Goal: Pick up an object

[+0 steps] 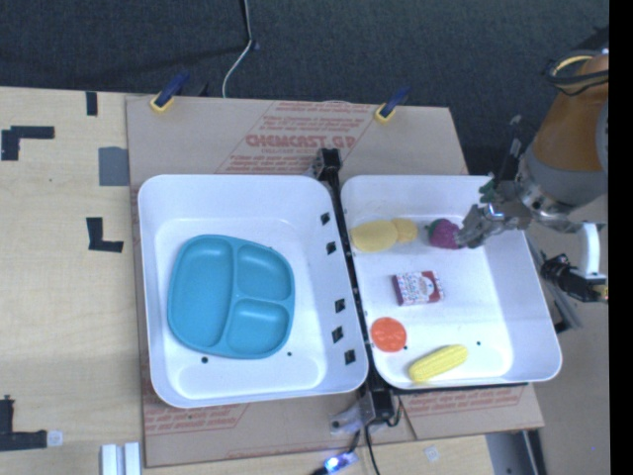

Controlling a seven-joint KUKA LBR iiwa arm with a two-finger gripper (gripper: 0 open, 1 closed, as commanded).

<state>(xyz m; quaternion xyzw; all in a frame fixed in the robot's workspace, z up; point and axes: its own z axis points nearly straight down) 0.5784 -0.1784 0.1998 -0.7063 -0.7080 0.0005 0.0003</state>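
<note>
The right bin point(514, 295) holds a purple round item point(444, 234), a pale yellow piece point(385, 235), a small red-and-white packet point(416, 288), an orange disc point(388, 334) and a yellow corn cob point(438, 362). My gripper point(476, 228) hangs low at the bin's far right side, right beside the purple item and seemingly touching it. Its dark fingers are too small and blurred to read.
The left bin point(158, 206) holds a blue divided plate point(232, 296). Black clips run along the seam between the bins point(341, 265). Both bins rest on a cardboard sheet point(297, 137) with clamps at its far corners.
</note>
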